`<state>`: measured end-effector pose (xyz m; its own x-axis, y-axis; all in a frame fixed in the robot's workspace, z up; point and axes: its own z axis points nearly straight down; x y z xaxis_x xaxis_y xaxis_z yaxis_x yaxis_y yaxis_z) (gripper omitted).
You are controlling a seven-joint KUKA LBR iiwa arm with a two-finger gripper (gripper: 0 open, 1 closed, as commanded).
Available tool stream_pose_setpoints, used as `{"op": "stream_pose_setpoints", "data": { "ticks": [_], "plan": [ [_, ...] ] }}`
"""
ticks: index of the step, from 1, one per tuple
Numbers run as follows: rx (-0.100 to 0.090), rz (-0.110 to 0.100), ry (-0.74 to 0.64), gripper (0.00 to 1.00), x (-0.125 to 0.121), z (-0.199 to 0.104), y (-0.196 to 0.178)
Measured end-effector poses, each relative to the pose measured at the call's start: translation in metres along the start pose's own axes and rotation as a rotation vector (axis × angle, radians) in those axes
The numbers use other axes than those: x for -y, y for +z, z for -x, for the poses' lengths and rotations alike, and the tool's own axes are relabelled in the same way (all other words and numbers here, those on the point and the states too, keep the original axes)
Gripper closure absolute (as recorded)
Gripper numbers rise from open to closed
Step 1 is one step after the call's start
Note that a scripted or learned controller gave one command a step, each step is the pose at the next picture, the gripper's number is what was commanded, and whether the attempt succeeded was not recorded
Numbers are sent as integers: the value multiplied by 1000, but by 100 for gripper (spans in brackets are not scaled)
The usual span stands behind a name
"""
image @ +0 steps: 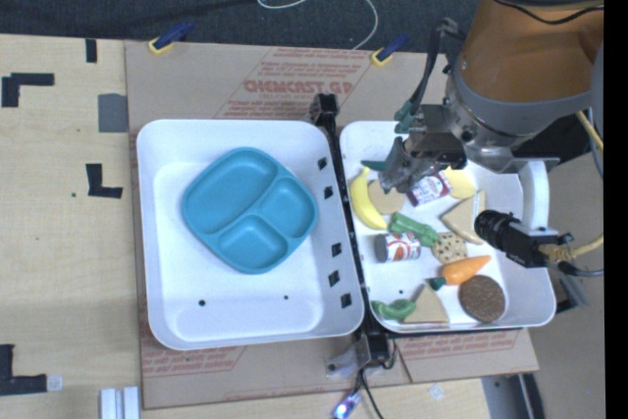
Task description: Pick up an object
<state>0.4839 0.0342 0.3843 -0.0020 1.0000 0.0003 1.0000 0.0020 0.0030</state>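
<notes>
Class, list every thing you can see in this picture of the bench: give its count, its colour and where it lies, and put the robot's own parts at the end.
bins: two, white, side by side on the bench
divided plate: one, blue, in the left bin
banana: one, yellow, left side of the right bin
small can: one, red and white, right bin, below the banana
carrot: one, orange, right bin, lower middle
round cookie: one, brown, right bin's lower right corner
cardboard sheet: one, brown, under both bins
cable: one, white, on the dark floor behind
arm: one, grey and orange, over the right bin
gripper: one, dark, over the banana's upper end
</notes>
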Motion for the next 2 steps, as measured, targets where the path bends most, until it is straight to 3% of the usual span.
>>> {"op": "stream_pose_setpoints", "data": {
  "ticks": [1, 2],
  "plan": [
    [1, -4, 0, 100, 0, -20, -4],
    [0, -1, 0, 100, 0, -25, -32]
  ]
}}
